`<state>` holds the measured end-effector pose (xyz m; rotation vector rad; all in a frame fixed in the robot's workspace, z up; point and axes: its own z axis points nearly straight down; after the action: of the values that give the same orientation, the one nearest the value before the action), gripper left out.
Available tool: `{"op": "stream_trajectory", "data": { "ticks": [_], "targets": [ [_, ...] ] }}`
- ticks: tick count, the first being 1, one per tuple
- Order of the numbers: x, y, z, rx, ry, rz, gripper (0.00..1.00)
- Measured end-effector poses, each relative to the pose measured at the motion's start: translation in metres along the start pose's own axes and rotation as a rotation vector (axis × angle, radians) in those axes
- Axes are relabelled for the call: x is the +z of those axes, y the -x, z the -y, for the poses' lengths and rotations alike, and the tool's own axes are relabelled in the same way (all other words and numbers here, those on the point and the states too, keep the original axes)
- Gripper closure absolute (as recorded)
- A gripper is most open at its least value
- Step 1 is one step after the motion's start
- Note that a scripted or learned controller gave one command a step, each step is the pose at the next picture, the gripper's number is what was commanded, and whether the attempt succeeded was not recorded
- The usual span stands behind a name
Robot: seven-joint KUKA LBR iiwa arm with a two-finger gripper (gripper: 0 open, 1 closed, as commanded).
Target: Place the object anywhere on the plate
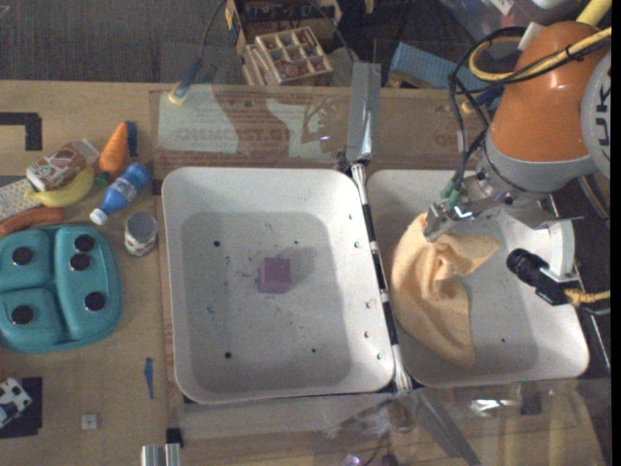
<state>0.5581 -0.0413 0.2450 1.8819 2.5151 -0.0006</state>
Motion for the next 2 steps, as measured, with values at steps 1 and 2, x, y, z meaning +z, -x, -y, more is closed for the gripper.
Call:
{"op": "stream_trajectory", "data": {
  "ticks": [1, 2],
  "targets": [
    [-0.175, -0.018, 0.019, 0.062, 0.003, 0.002, 1.00],
    [-0.191, 0.014, -0.004, 0.208, 0.005, 0.003, 1.00]
  ]
}}
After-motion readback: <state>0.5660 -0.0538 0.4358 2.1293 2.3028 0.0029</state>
